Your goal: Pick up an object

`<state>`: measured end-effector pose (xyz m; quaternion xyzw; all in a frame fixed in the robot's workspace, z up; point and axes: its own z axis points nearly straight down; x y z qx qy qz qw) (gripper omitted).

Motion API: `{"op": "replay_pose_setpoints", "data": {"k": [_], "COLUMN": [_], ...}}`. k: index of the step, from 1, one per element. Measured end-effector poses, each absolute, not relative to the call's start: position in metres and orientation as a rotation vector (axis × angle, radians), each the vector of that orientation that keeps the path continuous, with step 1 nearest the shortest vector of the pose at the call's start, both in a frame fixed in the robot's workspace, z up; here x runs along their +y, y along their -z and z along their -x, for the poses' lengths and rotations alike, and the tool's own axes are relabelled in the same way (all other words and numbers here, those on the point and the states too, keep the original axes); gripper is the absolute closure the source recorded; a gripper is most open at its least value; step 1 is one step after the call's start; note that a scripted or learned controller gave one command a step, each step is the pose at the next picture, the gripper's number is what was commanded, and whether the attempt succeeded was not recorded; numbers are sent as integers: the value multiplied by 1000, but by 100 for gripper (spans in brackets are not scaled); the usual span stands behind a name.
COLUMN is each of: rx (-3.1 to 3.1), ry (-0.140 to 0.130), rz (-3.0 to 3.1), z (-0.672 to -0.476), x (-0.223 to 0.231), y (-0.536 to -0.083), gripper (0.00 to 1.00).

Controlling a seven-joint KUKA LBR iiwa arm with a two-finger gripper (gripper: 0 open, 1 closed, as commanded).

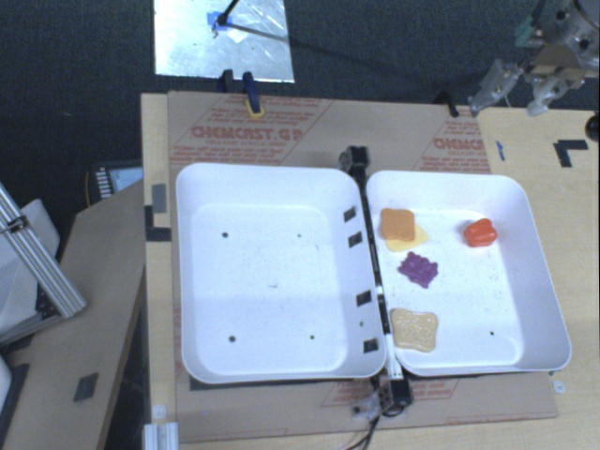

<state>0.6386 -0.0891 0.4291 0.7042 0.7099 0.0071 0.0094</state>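
Four small items lie in the right bin (525, 251): orange block (397, 223) on a yellow flat piece (412, 239) near the divider, red pepper-like toy (479, 232) further right. Purple grape cluster (418, 269) sits mid-bin, tan bread slice (413, 329) flat at the near-left corner.

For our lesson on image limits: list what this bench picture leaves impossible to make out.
- Arm: cut off by the top right edge, so most of it is unseen.
- Gripper: blurred; finger state unclear.
- Yellow piece: partly under the orange block.
- Purple item: too small to identify.
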Motion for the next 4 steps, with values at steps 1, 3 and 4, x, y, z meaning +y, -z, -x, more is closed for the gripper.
{"op": "replay_pose_setpoints", "data": {"k": [1, 3, 4], "rx": [2201, 2234, 2243], "ry": [-4, -9, -3], "rz": [-2218, -2205, -2206], "z": [-651, -621, -624], "x": [-204, -101, 18], "y": [-513, -527, -474], "gripper": [0, 100, 100]}}
